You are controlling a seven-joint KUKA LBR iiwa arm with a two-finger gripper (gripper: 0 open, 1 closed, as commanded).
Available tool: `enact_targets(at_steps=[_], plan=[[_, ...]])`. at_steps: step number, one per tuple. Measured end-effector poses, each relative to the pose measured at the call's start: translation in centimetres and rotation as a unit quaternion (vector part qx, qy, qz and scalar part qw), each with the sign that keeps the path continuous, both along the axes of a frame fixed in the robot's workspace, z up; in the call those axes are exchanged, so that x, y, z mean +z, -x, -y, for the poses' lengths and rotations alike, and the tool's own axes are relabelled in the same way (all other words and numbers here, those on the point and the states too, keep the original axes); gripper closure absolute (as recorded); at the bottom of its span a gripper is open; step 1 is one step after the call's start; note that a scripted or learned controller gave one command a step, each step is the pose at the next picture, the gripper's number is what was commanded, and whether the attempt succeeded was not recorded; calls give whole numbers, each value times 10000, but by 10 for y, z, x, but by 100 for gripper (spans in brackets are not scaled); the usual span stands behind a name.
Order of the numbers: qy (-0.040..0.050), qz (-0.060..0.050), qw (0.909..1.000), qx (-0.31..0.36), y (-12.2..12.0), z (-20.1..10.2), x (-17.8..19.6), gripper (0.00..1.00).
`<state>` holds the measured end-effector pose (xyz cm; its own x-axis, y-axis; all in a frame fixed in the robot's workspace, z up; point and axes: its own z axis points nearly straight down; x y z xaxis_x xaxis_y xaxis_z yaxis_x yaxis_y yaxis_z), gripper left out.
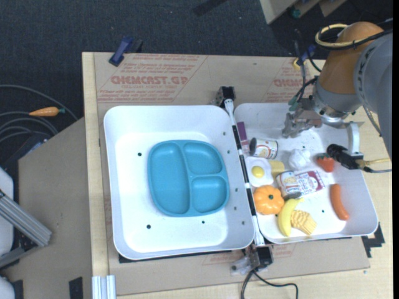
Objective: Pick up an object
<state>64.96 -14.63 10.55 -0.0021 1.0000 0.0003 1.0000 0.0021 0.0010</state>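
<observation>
Overhead, hovering low in the right bin (368,213): gripper (293,126), jaws' state impossible to tell. Just below and inward of the jaws, a small can (264,148); further below, fried egg (258,170), packet (300,182), orange pumpkin (269,200), banana (285,218), sausage (339,201). Crowded likely for picking practice. Open floor directly under the jaws; bin wall close behind.

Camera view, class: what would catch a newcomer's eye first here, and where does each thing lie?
The blue divided plate stands out, alone in the middle of the left bin. Next comes the bright clutter of toy food in the right bin: an orange pumpkin beside a banana near the front, a sausage at the right. The grey and orange arm's gripper hangs over that bin's back part.
</observation>
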Motion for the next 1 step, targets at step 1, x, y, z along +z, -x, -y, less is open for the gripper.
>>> enact_targets(at_steps=[1], plan=[[0,-3,10000,0,0,0,0,0]])
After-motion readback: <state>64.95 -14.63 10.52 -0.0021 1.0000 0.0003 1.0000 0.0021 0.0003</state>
